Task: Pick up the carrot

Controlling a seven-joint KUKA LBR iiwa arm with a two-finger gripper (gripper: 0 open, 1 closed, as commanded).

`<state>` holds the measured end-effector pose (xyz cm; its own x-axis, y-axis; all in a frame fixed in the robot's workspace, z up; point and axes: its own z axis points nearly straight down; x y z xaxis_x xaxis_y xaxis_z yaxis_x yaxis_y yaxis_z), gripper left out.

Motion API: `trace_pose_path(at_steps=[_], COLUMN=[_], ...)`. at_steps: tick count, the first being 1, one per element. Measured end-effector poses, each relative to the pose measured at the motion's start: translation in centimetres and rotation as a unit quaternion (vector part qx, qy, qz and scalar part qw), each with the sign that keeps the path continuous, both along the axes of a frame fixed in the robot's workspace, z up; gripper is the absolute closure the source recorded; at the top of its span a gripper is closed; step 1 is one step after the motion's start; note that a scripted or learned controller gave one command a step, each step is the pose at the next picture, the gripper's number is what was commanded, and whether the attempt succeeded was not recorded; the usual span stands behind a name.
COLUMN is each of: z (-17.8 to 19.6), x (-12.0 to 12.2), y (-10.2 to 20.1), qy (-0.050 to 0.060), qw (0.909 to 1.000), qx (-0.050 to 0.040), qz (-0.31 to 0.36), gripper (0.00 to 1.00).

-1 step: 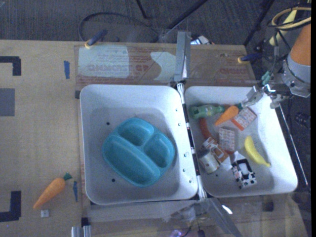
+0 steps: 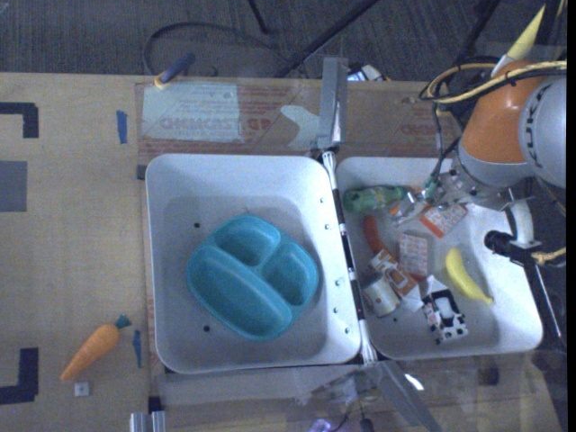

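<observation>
The arm is hovering over the right bin (image 2: 531, 331) in the reach step, its hand's (image 2: 438, 190) state hard to tell, while the carrot (image 2: 90, 351) is lying on the bench, left of the left bin (image 2: 162, 268), calling for a long traverse.

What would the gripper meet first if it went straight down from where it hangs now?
Probably the red-and-white packet in the right bin, just below the gripper; depth is unclear. The carrot lies outside both bins.

Orange toy carrot with green top (image 2: 91, 350) on bench near front-left corner, outside bins. Teal three-compartment plastic plate (image 2: 253, 276) in left white bin (image 2: 171, 187). Yellow banana (image 2: 466, 276) in cluttered right white bin (image 2: 513, 327). Grey arm with orange band (image 2: 504, 124) above right bin's far edge.
</observation>
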<state>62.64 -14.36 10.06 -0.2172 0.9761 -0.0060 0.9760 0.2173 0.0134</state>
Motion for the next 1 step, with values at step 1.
trace_pose_path(at_steps=[1], z=[12.7], x=[0.81], y=[7.57], qy=[0.005], qw=[0.999], qx=[0.001], qz=[0.044], gripper=[0.0])
